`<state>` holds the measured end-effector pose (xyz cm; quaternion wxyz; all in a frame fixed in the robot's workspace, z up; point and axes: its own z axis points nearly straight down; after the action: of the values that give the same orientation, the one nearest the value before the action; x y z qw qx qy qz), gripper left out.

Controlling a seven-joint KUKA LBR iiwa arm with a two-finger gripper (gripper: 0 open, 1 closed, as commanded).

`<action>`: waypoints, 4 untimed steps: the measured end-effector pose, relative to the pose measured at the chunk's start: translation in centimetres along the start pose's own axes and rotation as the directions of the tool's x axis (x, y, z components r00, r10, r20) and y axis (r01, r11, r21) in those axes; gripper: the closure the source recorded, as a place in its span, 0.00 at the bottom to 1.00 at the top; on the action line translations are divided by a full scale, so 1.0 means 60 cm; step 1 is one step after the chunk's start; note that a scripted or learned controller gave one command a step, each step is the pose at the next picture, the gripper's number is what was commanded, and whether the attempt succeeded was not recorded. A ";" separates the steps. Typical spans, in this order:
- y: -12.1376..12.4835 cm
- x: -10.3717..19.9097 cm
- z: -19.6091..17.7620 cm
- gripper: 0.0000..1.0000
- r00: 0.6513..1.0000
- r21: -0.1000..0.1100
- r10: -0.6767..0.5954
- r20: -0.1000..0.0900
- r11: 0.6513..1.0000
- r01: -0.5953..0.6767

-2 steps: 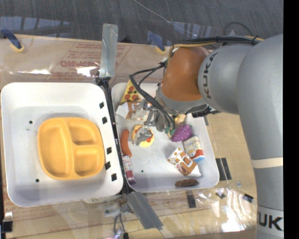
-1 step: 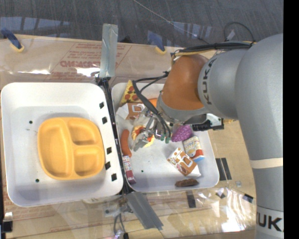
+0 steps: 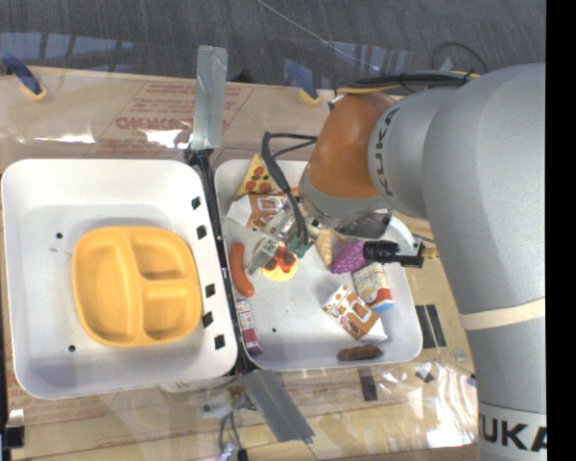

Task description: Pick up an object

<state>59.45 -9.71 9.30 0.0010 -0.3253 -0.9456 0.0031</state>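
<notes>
My gripper reaches into the right bin from under the orange wrist band, its metal fingers pointing down-left. Its tips hang over a small round yellow and red toy. A red sausage lies just left of the fingers. Behind them sit a pizza slice and a brown and white packet. Whether anything is between the fingers is hidden from this angle.
The left bin holds a yellow divided tray. In the right bin's lower half lie a brown patterned carton, a small can, a purple item and a dark brown piece. The arm covers that bin's upper right.
</notes>
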 end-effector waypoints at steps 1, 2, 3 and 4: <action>0.005 0.000 -0.018 1.00 1.000 -0.004 -0.009 0.002 1.000 0.009; 0.024 -0.001 -0.321 1.00 0.989 -0.015 0.147 0.010 0.989 -0.147; 0.113 0.114 -0.199 1.00 0.969 -0.003 0.249 -0.005 0.969 -0.249; -0.036 0.026 -0.071 1.00 0.997 -0.004 -0.071 -0.002 0.997 0.071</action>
<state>56.88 -10.43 13.54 0.0017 -0.2914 -0.9566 0.0010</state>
